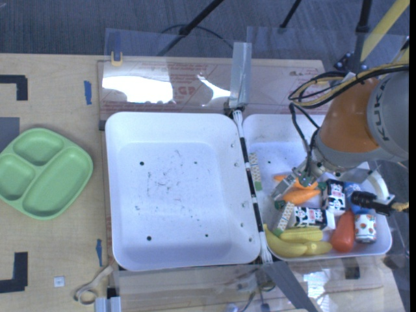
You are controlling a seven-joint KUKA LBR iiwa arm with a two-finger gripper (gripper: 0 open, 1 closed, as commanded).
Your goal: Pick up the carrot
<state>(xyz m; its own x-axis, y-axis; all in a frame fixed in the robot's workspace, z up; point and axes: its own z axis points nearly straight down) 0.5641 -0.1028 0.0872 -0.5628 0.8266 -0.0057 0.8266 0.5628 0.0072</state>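
Note:
The carrot (303, 193) is an orange piece lying in the right bin (273, 142), among other toy foods near the bin's middle. My gripper (303, 176) hangs low over it from the right, right at the carrot's upper side. The grey arm with its orange band hides part of the bin behind the gripper. Whether the gripper touches the carrot is unclear from this view.
Packed around the carrot are a yellow banana (296, 243), a red vegetable (343, 233), two cow-patterned cartons (307, 217), and a small can (366, 227). The left bin (123, 174) adjoins it. A green divided plate (45, 172) lies far left.

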